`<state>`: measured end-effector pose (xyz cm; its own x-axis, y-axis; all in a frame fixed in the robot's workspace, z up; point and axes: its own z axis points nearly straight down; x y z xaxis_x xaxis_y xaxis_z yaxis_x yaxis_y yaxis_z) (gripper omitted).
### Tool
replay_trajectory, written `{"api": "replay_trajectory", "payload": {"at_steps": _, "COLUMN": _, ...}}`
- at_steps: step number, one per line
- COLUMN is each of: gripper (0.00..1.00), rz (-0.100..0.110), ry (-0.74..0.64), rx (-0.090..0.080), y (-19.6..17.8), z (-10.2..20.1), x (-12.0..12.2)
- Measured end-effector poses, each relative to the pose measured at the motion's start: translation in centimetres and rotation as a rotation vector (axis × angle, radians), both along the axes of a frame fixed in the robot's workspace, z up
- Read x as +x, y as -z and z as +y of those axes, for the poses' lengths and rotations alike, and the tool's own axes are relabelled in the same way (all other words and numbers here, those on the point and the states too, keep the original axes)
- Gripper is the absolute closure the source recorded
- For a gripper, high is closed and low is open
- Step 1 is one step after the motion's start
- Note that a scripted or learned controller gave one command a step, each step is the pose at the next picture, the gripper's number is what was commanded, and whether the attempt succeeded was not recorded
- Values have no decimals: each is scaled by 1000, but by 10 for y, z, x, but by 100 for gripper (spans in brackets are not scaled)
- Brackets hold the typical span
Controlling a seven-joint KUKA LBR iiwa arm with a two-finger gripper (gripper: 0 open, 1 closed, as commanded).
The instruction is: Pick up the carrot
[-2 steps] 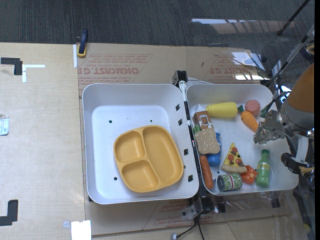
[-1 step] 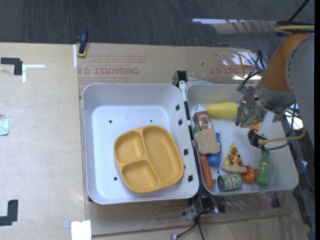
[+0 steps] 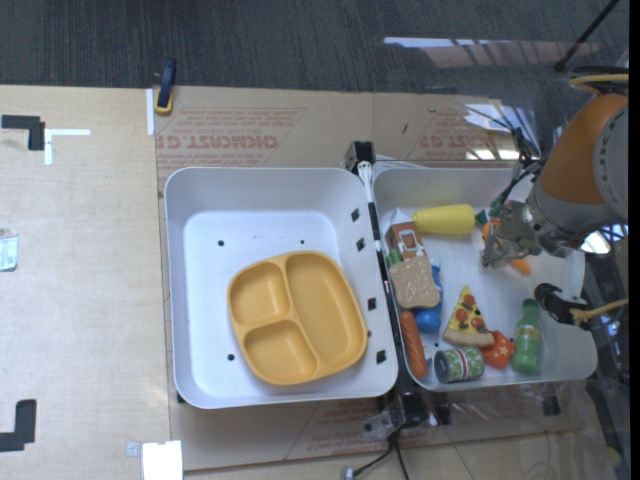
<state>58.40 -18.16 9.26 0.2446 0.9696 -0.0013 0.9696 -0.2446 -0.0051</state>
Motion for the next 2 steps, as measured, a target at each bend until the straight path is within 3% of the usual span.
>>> {"api": "replay_trajectory", "payload": {"at_steps": 1, "gripper": 100, "rz": -4, "ry": -229, "rx": 1, "y": 0, "z": -21, "x": -64}}
{"api": "replay_trajectory", "payload": {"at_steps": 2, "gripper": 100, "rz": -5, "ry": -112, "rx": -2, "y": -135, "z": 31, "x": -14}}
